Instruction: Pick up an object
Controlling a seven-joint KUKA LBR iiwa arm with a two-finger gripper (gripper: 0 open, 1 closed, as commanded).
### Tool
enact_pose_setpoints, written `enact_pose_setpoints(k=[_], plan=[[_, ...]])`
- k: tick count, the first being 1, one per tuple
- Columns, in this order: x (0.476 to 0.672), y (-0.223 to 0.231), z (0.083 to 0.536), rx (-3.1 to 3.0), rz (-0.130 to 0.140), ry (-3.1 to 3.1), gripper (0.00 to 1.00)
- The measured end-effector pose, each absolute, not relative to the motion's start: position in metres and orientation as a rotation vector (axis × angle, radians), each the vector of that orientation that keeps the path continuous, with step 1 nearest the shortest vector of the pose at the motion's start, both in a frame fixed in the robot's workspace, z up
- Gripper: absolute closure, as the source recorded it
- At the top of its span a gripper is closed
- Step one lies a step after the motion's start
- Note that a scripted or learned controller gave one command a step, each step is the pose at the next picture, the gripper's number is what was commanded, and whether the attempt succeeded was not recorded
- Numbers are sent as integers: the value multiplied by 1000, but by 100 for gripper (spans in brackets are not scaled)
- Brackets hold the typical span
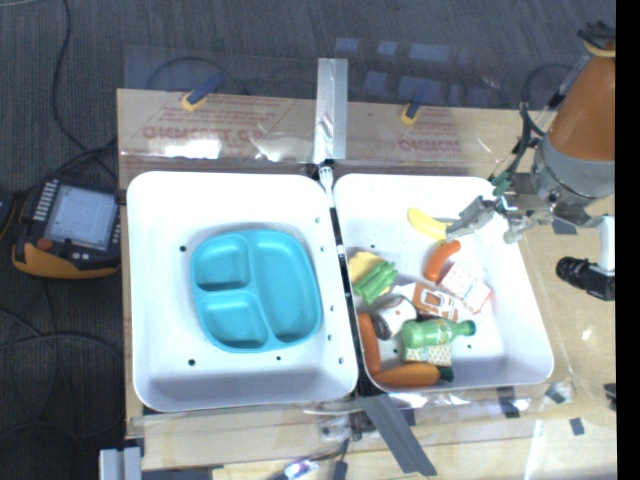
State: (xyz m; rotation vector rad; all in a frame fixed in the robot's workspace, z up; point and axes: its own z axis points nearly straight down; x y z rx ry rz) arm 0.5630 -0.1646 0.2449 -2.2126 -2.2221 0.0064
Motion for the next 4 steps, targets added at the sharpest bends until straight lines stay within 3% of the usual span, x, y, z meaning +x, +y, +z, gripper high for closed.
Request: enact_pose_setpoints(k=[1, 2, 3, 4], plan=[[607, -155, 170, -2276, 10, -2159, 0], [627, -96, 275, -2238, 11, -2200, 0], [644, -160, 157, -2266, 13, -2172, 0], [639, -184, 90, -2269, 7, -2168, 0]])
